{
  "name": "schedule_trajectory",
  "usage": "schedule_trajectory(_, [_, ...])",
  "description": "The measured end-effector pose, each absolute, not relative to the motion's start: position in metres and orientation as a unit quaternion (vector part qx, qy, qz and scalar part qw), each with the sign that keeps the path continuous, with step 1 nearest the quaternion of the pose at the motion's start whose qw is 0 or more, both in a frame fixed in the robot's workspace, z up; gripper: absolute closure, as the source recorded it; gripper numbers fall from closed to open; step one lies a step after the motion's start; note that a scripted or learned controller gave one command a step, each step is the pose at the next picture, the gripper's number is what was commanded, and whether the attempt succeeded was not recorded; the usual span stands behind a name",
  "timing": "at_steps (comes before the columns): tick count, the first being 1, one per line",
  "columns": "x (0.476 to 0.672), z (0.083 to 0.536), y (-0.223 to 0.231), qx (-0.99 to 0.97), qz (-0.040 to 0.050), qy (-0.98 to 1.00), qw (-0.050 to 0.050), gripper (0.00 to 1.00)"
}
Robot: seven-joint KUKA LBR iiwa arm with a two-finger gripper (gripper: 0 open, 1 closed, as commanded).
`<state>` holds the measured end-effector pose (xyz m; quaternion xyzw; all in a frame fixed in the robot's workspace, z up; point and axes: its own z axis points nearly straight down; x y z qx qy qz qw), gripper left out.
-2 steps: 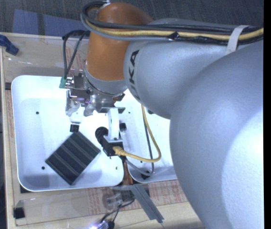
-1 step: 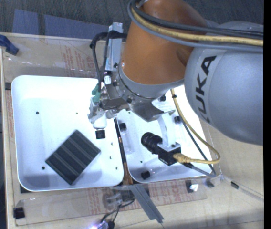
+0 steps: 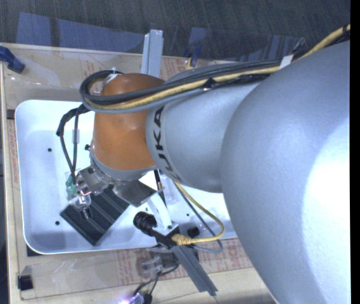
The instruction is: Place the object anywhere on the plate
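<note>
1. The arm (image 3: 262,138) reaches in from the right. Its broad grey body covers the right half of the bench (image 3: 59,59) and much of the white bin (image 3: 28,170) at the bench's left end.
2. The orange band (image 3: 123,132) above the wrist sits over the middle of the bin. From there the wrist bends downward toward the bin's near-left corner.
3. A bundle of black and yellow cables (image 3: 231,75) runs along the top of the arm and loops around the upper edge of the orange band. A thinner yellow cable (image 3: 199,232) hangs below the wrist near the bin's near edge.
4. The gripper (image 3: 91,217) is low over the bin floor, close to the near-left corner. It appears as a dark, ribbed block set at a slant, with its lower end near the bin's near wall.
5. A small green part (image 3: 71,185) and some metal fittings sit just above the gripper on the wrist.
6. I cannot tell whether the gripper is spread or pressed together, because its dark body hides the tip. I also cannot tell whether it touches the bin floor or anything else.
7. I cannot tell where the object and the plate lie, since the arm covers the bin's middle and right side.
8. The bare bin floor along the left wall and far-left corner is plain white.
</note>
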<state>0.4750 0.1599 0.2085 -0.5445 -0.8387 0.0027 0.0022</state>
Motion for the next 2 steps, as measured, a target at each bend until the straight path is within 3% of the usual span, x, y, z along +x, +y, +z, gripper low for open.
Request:
schedule_trajectory(1, [0.476,0.218,0.16,-0.543,0.0031,-0.84,0.003,1.0])
schedule_trajectory(2, [0.479,0.095,0.104,-0.697,-0.0031,-0.717,0.0,1.0])
